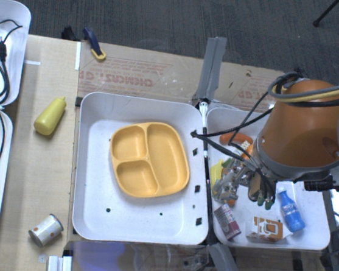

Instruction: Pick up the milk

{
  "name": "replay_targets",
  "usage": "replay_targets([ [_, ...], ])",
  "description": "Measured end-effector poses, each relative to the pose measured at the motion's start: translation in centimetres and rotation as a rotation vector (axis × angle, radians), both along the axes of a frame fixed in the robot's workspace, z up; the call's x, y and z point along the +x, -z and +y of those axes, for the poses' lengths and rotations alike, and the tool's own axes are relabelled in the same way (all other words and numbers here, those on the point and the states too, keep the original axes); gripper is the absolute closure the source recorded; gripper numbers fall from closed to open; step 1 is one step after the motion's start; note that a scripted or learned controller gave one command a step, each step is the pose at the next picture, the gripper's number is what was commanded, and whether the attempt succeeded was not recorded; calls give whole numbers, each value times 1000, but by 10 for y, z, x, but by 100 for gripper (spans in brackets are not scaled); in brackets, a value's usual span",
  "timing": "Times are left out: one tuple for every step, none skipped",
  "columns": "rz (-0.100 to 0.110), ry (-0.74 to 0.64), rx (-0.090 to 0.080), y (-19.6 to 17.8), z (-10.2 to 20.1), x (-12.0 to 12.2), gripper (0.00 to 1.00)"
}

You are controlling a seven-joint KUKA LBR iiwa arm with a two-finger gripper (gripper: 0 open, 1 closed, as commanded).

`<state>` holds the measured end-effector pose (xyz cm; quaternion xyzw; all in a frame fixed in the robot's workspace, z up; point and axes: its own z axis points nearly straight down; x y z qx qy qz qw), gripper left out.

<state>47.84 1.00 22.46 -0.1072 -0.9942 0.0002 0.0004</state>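
The milk (266, 229) is a small white and orange carton lying on its side near the front edge of the right bin (319, 237). My gripper (260, 197) hangs over the middle of that bin, just up and left of the carton and apart from it. Its dark fingers (253, 190) point down and stand open, with nothing between them. The orange wrist band (302, 127) hides the back part of the bin.
A blue bottle (289, 212) lies just right of the gripper. A maroon packet (226, 220), a yellow item (216, 172) and mixed small items sit left of it. The left bin (88, 201) holds a yellow divided plate (149, 158). A mustard bottle (50, 116) and a can (46, 229) lie outside the bins.
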Motion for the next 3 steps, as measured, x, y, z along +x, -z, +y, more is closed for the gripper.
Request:
replay_targets([
  [-2, -172, 0, -117, 76, 0, 100],
  [0, -135, 1, -14, 74, 0, 100],
  [1, -224, 0, 10, 78, -1, 100],
])
